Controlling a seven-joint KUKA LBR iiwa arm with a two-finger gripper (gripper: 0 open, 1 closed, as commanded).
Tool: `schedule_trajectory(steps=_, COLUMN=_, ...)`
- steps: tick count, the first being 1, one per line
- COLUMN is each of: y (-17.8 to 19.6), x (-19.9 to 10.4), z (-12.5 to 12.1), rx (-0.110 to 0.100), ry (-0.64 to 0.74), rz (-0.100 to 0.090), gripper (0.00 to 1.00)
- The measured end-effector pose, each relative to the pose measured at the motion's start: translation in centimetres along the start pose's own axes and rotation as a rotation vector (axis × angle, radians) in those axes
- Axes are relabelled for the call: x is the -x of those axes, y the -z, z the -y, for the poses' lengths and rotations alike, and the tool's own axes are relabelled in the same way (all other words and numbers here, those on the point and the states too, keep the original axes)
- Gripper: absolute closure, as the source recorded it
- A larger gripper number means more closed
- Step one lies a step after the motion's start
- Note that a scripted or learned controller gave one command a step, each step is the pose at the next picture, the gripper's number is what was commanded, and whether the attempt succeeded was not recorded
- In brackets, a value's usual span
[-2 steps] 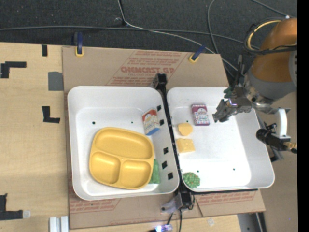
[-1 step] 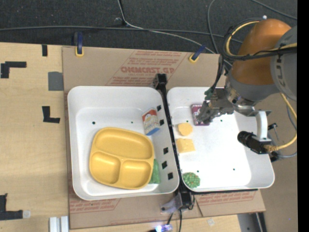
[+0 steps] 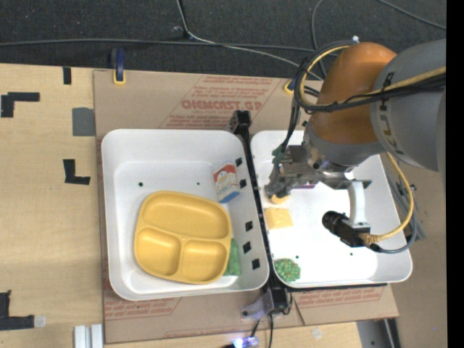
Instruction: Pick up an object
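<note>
Gripper: lowered into the right bin at its left wall, near the divider between the two bins. Whether it is open or closed cannot be told from this angle; nothing is visibly held.

Arm: grey, with an orange band, entering from the right and bent over the upper half of the right bin. Yellow and black cables loop round the wrist.

Yellow block: small, pale yellow, flat on the right bin's floor, just below the gripper and apart from it.

Green object: small, knobbly, near the right bin's lower left corner.

Left bin: white, touching the right bin along a black clip strip.

Yellow divided plate: three compartments, lying flat in the lower half of the left bin.

Small carton: white with red and blue print, tilted against the left bin's right wall, just above the plate.

Green item: narrow, wedged between the plate's right edge and the bin wall.

Cardboard sheet: brown, red print, under both bins.
</note>
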State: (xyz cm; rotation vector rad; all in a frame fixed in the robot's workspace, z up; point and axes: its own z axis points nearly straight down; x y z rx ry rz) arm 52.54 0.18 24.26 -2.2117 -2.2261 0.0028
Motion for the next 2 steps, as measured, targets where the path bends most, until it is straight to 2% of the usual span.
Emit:
schedule_trajectory(steps=1, y=-0.5, x=-4.1, z=1.1, rx=0.001, ry=-0.002, rz=0.001, gripper=1.00)
schedule_trajectory(steps=2, y=-0.9, x=-9.4, z=3.3, rx=0.000, ry=0.000, rz=0.001, gripper=1.00)
